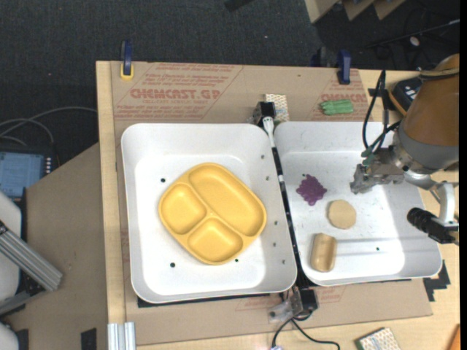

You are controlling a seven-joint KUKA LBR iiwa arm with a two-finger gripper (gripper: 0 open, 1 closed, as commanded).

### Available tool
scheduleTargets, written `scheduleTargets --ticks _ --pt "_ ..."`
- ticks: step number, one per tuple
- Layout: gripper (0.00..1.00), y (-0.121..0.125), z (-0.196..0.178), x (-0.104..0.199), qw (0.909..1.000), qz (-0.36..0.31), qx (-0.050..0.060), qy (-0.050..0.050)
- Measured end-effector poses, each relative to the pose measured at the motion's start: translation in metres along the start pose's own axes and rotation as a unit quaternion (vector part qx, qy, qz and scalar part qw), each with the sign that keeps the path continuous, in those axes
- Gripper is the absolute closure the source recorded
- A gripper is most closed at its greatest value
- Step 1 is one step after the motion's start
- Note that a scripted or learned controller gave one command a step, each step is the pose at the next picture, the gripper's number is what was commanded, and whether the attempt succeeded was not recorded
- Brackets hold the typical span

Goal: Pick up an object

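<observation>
Three small objects lie in the right white bin (408,265): a purple bunch of toy grapes (311,189), a round tan cookie-like disc (341,214), and a tan cylinder like a bread roll (323,251) near the front wall. My gripper (363,182) hangs over the right bin, up and to the right of the disc, with nothing visibly between its fingers. The arm's grey body with the orange band (438,115) reaches in from the right.
The left white bin (146,152) holds a yellow three-compartment plate (211,212). A green object (337,107) lies on the cardboard behind the right bin. Blue clamps (127,58) hold the board's back edge. Cables run between the bins.
</observation>
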State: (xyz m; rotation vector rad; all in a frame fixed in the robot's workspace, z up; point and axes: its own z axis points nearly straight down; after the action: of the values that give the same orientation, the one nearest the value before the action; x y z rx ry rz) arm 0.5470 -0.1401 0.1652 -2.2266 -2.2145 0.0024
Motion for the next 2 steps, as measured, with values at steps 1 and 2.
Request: scheduleTargets --ticks 1,2 --pt "0.0 0.003 0.004 0.003 1.0 -0.002 0.0 0.001" --pt "0.0 -0.034 0.085 0.03 1.0 -0.003 0.001 0.001"
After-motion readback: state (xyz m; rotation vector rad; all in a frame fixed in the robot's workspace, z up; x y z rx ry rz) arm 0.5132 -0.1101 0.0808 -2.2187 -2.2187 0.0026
